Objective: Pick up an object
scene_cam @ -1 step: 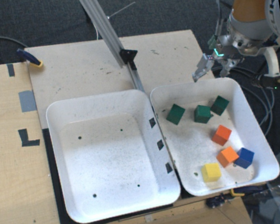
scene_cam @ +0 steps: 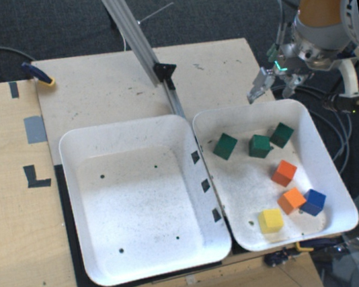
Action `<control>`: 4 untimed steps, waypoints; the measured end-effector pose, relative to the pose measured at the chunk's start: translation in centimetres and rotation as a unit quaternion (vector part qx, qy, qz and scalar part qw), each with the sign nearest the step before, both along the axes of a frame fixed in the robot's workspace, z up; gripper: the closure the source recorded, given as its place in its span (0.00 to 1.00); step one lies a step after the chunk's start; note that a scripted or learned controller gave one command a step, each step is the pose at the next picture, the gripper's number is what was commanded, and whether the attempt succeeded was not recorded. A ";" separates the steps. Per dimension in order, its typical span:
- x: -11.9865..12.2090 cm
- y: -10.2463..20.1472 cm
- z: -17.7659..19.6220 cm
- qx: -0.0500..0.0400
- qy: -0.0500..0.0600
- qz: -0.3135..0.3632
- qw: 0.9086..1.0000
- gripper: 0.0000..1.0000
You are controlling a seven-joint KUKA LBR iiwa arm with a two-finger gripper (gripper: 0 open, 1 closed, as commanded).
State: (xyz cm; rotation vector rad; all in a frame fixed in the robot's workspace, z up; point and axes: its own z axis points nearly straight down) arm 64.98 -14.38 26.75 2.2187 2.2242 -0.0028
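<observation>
Green cube [scene_cam: 281,134], nearest of three, sits in right white bin [scene_cam: 330,168] just below gripper [scene_cam: 266,84]; gripper's grasp state: cannot tell.

Light wooden bench [scene_cam: 15,221], grey tape patches at left. Two shallow white bins side by side: left bin [scene_cam: 78,190], right bin [scene_cam: 320,150], rims touching. Yellow-blue clamp [scene_cam: 39,73] near far left corner. Black mat edge under bins.

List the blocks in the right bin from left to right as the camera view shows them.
Green block → yellow block → the other two green blocks → blue block. The two orange blocks overlap those in left-right position, so they are left out.
</observation>
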 end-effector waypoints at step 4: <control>1.5 0.1 -13.5 0.000 0.000 0.001 1.000 1.00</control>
